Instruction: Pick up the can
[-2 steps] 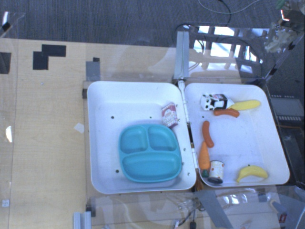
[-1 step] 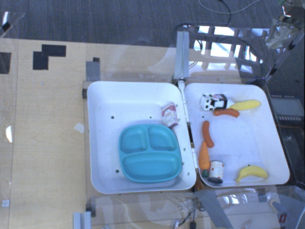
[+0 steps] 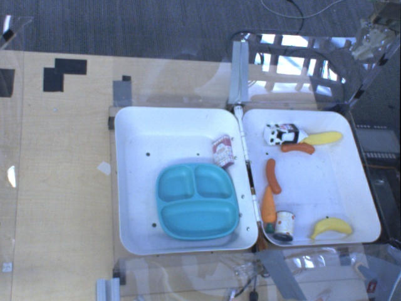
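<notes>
Because the right bin [image 3: 366,187] pens the can [image 3: 284,224] into its near-left corner, the gripper [image 3: 378,35], at the far right with its spread impossible to tell, should probably drop straight down and avoid the wall. A banana [image 3: 331,227] lies near, and the carrot [image 3: 268,206] crowds the can's left side.

Dark grey carpet floor [image 3: 156,17] far; pale wood surface [image 3: 56,180] left; black patches [image 3: 62,73] far-left; loose cable [image 3: 294,8] far-right.

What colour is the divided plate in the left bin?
Light blue plate, clearest in the camera view.
</notes>
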You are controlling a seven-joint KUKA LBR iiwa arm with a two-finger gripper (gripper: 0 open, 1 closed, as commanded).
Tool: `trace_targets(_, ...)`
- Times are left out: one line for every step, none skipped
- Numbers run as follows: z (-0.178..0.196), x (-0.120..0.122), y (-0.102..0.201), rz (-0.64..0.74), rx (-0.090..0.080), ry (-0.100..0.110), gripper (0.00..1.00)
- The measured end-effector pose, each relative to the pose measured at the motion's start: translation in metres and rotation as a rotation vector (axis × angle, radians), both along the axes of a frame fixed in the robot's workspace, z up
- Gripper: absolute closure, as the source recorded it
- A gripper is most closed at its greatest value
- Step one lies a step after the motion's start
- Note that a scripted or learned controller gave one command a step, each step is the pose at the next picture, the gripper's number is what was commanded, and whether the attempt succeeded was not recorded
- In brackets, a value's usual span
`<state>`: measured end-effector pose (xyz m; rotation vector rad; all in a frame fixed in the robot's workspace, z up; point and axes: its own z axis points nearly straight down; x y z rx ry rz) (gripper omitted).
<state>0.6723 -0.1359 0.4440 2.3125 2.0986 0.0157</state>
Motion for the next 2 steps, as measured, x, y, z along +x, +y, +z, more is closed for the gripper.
trace_targets(0.012,0.001,0.002,0.009,-0.002,-0.006,1.0)
trace_targets(0.025,0.003,0.005,0.018,-0.005,-0.012,1.0)
